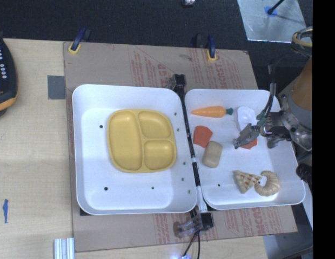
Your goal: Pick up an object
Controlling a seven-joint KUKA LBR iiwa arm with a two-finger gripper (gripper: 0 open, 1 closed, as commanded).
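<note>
Two white bins sit side by side on the surface (38, 161). The left bin (86, 193) holds a yellow plate (141, 140) with three parts, lying flat in the middle.

The right bin (221, 196) holds the toy food. A carrot (209, 111) lies at the far side, its green end pointing right. Just right of it is a small white thing (246, 114). Nearer to me, by the bin's left wall, is an orange-red block (202, 136), and touching its near right corner is a tan block (212, 154). At the near right side lie a pizza slice (246, 181) and a curled shrimp (268, 183), touching each other.

The arm comes in from the right, and its fingers (247, 137) hang low over the middle of the right bin, pointing left. A bit of red stuff (250, 143) peeks out right under the dark tips. I cannot tell if the fingers are open or closed, or if they have hold of the red thing or just cover it.

A black and orange box with buttons (2, 74) sits at the far left edge.
</note>
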